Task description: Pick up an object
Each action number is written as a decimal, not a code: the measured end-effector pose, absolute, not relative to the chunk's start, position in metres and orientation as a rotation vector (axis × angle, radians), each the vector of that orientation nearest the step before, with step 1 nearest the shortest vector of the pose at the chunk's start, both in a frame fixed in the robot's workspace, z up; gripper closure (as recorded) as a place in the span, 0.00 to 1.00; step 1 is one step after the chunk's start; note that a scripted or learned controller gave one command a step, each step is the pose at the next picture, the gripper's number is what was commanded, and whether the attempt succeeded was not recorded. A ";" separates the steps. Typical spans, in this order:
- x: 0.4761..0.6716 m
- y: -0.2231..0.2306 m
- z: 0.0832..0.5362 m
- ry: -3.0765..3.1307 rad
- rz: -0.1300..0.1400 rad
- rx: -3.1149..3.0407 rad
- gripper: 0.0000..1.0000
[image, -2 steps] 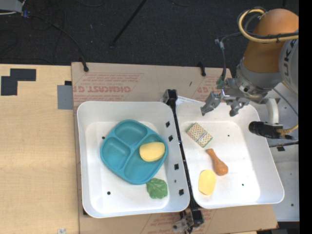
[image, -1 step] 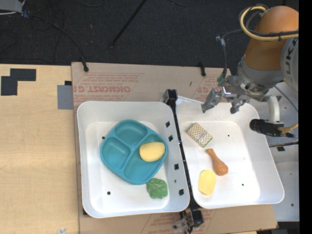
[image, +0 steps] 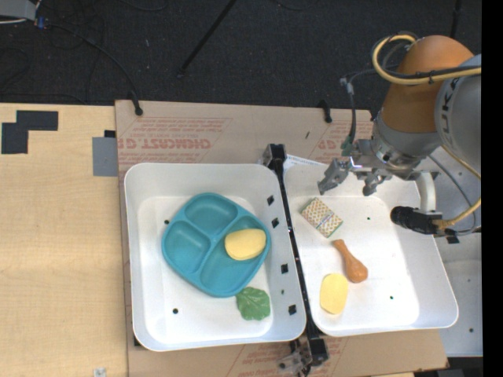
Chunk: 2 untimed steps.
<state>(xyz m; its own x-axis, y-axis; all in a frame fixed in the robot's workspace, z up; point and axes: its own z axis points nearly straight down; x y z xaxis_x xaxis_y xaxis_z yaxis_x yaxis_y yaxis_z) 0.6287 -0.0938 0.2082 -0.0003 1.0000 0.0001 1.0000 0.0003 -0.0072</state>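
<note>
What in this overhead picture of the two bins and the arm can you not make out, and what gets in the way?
- Teal plate, camera view: part of one compartment is hidden under the yellow piece.
- Checked packet: its print is too small to read.
- Arm: cut off at the picture's right side.
- Claw: small and cluttered with cables, so what it is doing is unclear.
- Green leafy item: too small to identify.

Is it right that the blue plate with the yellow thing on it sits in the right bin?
Not quite. The camera view shows the blue plate with the yellow thing on it in the left bin, not the right bin.
</note>
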 end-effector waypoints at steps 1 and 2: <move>0.622 -0.086 0.149 -2.216 0.008 -2.218 0.00; 0.623 -0.088 0.105 -2.217 0.007 -2.218 0.00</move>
<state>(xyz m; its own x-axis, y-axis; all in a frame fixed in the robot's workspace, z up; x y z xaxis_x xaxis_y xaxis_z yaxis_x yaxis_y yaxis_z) 0.6231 -0.0878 0.1049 0.0004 1.0000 0.0006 1.0000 -0.0004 -0.0074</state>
